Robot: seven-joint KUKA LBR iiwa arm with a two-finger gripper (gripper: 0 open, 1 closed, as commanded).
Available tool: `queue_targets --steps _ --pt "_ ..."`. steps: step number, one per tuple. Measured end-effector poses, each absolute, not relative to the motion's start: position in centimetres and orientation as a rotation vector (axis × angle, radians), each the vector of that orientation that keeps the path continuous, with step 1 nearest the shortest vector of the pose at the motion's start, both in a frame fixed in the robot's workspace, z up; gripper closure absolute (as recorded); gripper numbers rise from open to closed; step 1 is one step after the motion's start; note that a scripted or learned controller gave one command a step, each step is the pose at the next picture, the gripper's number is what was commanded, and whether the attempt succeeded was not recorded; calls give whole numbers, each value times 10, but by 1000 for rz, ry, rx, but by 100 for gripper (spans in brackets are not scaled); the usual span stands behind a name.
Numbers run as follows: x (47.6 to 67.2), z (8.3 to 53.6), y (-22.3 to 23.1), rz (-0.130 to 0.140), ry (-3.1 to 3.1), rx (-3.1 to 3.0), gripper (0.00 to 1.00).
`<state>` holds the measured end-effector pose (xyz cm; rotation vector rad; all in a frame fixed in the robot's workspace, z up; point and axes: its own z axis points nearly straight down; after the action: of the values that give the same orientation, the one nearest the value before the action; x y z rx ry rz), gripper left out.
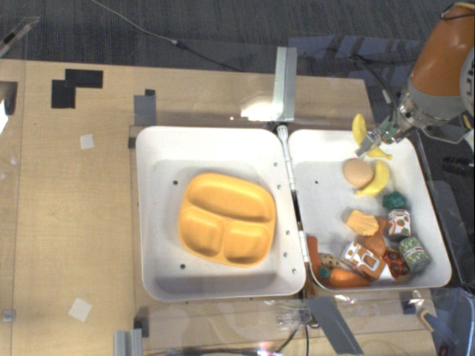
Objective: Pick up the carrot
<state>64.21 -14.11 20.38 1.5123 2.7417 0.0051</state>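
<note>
Right now you are at the very start of the pick: the carrot (349,277) lies untouched at the near edge of the right bin (326,162), pressed along the front wall, while the gripper (376,141) hangs at the far end of that same bin, well apart from it. Whether the pincer is open or closed, you cannot tell from this slant; it is small and partly lost against a banana (360,130) just beside it. Nothing can be seen between it, so treat it as holding nothing.

Notice how crowded the carrot's corner is. A small carton (362,258) sits touching or overlapping its upper side, a dark red piece (312,249) stands at its left end, and a green can (414,252) and a strawberry carton (399,223) lie close to the right. A cracker-like piece (362,222) rests just behind the pile. A second banana (376,178) and a round bun (358,172) lie between the gripper and the target.

Your next move, as I judge it, calls for carrying the arm (444,58) toward the near edge, over the bananas and bun, then lining up across the carrot's short width before coming down. The front wall leaves little room on one side and the carton crowds the other, so a descent that is slightly off could catch the carton instead. The left bin (159,154) with its yellow tray (226,217) plays no part here.
</note>
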Motion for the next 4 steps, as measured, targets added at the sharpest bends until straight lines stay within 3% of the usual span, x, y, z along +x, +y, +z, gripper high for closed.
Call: queue_targets --steps 1,2,4 --pt "671 269 -207 5 2587 1758 100" --pt "670 187 -204 1 2418 2002 100" --pt "671 214 -205 6 2022 2396 100"
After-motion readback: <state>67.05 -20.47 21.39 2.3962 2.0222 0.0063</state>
